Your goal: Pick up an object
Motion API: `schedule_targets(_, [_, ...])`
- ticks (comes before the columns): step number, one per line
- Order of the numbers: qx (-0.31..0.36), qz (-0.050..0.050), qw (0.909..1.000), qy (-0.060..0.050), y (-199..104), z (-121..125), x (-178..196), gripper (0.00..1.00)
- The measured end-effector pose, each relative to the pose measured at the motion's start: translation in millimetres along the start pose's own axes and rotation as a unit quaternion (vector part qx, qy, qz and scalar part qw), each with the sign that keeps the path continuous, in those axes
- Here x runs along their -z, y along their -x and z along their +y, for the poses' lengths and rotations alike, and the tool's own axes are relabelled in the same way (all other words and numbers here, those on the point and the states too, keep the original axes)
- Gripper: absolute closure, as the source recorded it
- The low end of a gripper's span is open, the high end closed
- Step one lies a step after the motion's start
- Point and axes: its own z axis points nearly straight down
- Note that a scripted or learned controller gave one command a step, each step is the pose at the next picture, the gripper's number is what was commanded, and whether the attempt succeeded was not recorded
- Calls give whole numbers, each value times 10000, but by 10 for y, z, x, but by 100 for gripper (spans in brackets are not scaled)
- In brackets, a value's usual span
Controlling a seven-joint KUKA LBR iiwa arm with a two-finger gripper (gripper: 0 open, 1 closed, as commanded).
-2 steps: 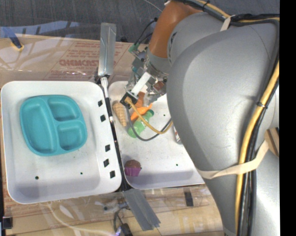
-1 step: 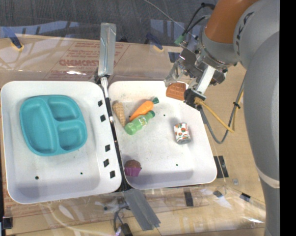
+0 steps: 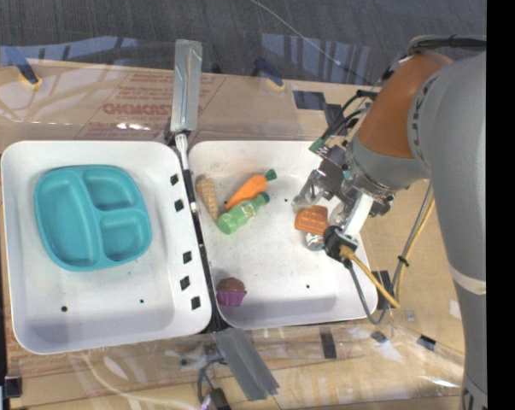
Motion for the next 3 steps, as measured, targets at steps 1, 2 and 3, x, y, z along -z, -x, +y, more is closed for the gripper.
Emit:
schedule_targets(1, [-336,16,9994,21,621,-53,-330,100])
schedule_targets(2, [-692,44,9976,54,718,61,317,100])
schedule_targets(3, [-1542,29,9880,4,-318,-514,-179,100])
